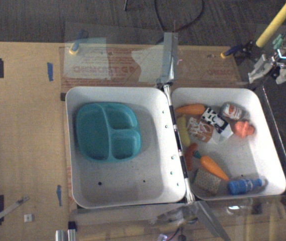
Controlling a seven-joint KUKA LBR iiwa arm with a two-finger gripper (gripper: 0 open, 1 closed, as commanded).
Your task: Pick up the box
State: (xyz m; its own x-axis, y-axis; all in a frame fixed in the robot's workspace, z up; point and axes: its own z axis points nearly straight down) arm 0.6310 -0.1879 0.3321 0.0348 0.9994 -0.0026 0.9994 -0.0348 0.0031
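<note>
**Ana:** Plywood bench [22, 149] under both white bins, dark carpet along the top of the frame. Where's the box?

**Ben:** In the right bin [263, 149], upper left part: the small box [200, 129] with the brown and white print, lying flat. A black-and-white carton [214, 119] touches its upper right, a yellow piece [182, 130] sits just beside it on the left, and an orange carrot [190, 109] lies just above.

**Ana:** And the gripper [273, 67]?

**Ben:** Upper right of the frame, outside the bin and well apart from the box. It's too small and cluttered there; I cannot tell whether it's spread or pressed together.

**Ana:** Risks?

**Ben:** I'd say crowding. Coming down on the box could catch the carton or carrot instead, or nudge the box against the bin's wall. Lying flat, it offers low edges, so a slip seems likely.

**Ana:** The left bin [83, 185]?

**Ben:** Holds a teal divided plate [108, 132]; irrelevant.
</note>
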